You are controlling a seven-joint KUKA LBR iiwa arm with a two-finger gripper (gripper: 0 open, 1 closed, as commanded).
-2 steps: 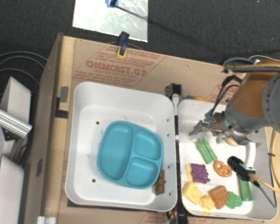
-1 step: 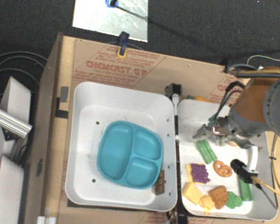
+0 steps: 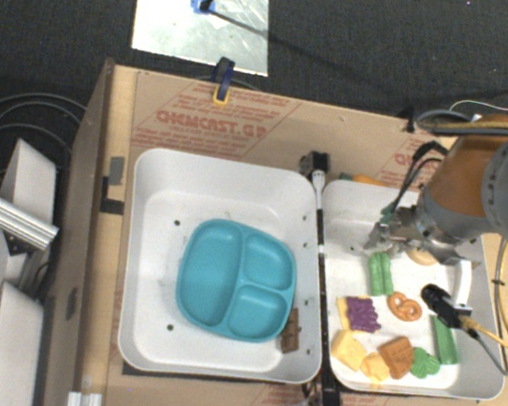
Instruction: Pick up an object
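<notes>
Step in hand: the reach-in (as I judge it); nothing is lifted yet.
Arm: the arm (image 3: pixel 484 184) comes in from the right, over the far part of the right bin (image 3: pixel 342 258).
Gripper: the gripper (image 3: pixel 389 238) sits low over that bin's far-left area, near the divider between the two bins.
Grip state: too blurred to tell whether it is apart or together (so no call here); no item can be seen caught in it.
Likeliest target: the green stick (image 3: pixel 380 274), lying just on the near side of the gripper, roughly lengthwise far-to-near.
Neighbours: a pretzel (image 3: pixel 405 307) just right of the stick's near end and a purple grape cluster (image 3: pixel 361 313) close to it on the near side.
Other bin: the left bin (image 3: pixel 160 231) holds a teal divided plate (image 3: pixel 235 280), well apart from the gripper.
Next move calls for: a short shift towards the near side and a descent astride the stick's narrow width, clear of the pretzel, then a close and a straight lift.
</notes>
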